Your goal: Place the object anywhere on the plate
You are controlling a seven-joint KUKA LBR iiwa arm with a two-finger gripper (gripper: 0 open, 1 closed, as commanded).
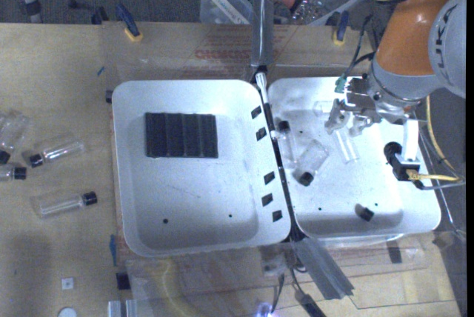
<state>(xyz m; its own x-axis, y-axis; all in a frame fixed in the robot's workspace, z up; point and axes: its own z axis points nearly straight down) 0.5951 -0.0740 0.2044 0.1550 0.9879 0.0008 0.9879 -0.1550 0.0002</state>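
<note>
The claw [346,118] hangs over the right bin [422,215]; whether it is apart or together, I cannot tell. Below it lie clear plastic vials [311,158] with black caps. A dark, ribbed rectangular plate [181,135] sits in the smooth white left bin [192,230].

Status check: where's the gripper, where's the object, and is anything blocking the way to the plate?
Gripper over right bin, above clear vials. Nothing seen held. Black plate sits in left bin. Centre divider stands between bins.
</note>
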